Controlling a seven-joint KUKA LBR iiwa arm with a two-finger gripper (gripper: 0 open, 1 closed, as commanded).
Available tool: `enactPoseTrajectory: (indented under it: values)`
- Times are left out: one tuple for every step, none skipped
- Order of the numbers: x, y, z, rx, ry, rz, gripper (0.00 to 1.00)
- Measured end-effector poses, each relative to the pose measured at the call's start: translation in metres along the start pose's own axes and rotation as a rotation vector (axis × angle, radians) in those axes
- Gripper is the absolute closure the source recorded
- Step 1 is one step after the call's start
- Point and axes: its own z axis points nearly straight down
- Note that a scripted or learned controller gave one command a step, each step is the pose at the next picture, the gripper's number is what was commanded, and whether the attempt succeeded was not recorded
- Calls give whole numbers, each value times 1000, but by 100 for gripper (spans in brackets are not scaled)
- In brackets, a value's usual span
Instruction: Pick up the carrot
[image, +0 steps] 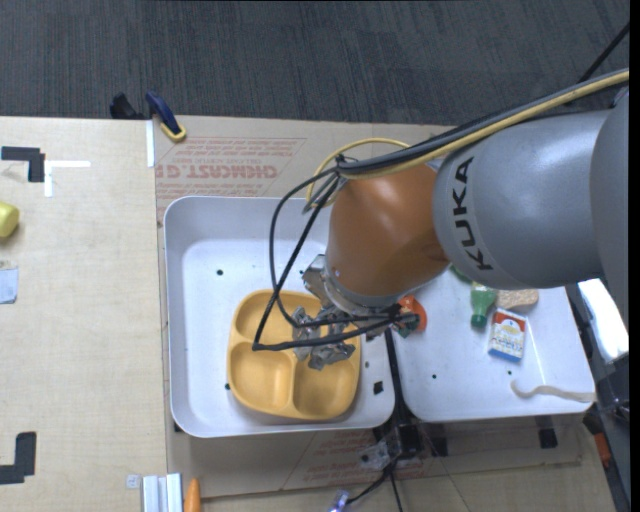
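A small orange piece that looks like the carrot (413, 316) peeks out from under the arm, at the left edge of the right bin (450, 395) beside the divider. Most of it is hidden by the orange wrist band. My gripper (325, 343) hangs low over the yellow divided plate (262, 360) in the left bin (195, 300), to the left of the carrot and apart from it. Cables cross in front of the gripper.
The right bin holds a green item (483, 301), a brownish piece (519, 297), a small red, white and blue box (508, 336) and a pale string-like thing (552, 393). On the bench at the far left lies a yellow object (6, 220).
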Motion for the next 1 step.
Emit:
enactPoseTrajectory:
  values:
    - [-9,17,-16,1,3,176,100]
